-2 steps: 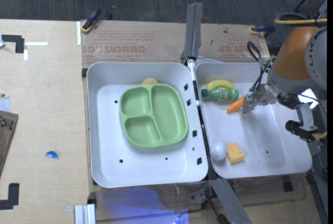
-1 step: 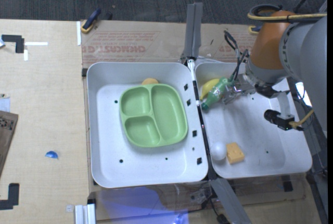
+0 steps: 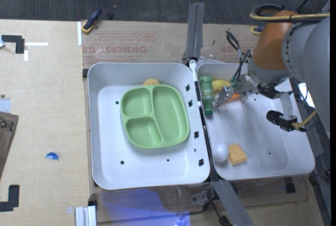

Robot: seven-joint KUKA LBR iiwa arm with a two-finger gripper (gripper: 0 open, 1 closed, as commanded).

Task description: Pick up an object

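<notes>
Our gripper (image 3: 227,95) hovers just right of the green bottle (image 3: 206,95), its opening impossible to tell; we judge the bottle light, stiff, slippery, best pinched mid-body.

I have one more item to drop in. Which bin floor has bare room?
Right white bin: bare middle between the yellow sponge block and far-corner clutter, the green bottle and gripper. Left white bin: narrow margins around the green divided plate.
</notes>
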